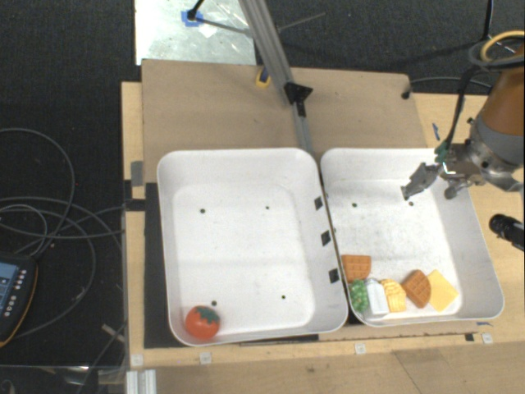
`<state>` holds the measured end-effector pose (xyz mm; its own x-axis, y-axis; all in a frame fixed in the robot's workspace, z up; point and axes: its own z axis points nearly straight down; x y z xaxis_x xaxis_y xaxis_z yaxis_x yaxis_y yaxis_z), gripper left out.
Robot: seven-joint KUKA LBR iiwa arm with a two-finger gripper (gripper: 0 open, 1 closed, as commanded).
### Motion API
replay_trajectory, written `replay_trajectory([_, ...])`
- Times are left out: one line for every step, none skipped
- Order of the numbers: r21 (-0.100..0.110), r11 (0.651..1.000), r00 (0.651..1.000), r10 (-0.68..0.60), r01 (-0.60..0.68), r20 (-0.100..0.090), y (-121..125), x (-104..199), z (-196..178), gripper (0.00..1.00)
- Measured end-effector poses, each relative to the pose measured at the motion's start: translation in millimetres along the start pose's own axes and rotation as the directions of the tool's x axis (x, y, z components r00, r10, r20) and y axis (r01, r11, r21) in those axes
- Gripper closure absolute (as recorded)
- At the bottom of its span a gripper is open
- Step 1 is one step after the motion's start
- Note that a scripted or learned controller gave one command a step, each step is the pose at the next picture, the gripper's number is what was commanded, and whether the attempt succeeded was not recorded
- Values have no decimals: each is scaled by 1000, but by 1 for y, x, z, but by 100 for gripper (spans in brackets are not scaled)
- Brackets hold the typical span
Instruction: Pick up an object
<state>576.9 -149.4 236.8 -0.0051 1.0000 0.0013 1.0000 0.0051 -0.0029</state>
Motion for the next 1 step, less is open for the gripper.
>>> replay_trajectory([-4,1000,1000,1,-1,1,1,0,-2,0])
